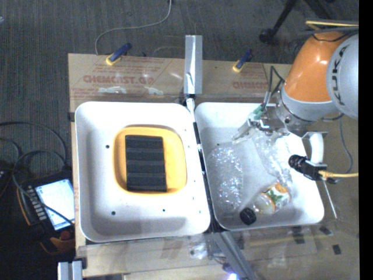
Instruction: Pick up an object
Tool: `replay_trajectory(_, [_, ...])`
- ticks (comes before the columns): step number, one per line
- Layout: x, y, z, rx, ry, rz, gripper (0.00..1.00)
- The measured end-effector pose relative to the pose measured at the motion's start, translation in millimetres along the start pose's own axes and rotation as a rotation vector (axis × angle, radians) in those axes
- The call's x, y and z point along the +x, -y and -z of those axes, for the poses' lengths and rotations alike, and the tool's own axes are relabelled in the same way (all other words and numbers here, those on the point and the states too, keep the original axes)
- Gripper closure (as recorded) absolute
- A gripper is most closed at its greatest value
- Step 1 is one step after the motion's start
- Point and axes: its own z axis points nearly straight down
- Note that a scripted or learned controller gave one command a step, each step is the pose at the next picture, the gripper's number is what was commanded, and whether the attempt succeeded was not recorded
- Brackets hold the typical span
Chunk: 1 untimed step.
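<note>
Clear plastic bottle (263,202) with a black cap, lying in the right white bin (217,212).
It rests on its side near the bin's front edge, cap toward the left, an orange-green label showing; the pincer (259,121) sits well apart toward the bin's far side, whether it is open or closed I cannot tell.

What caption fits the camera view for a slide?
Arm reaches over right bin holding bottle; yellow tray sits in left bin.
</note>
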Motion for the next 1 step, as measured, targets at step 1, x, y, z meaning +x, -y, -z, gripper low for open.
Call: replay_trajectory(1, [-88.2, 3.2, -25.2, -0.001, 0.003, -0.003, 0.0])
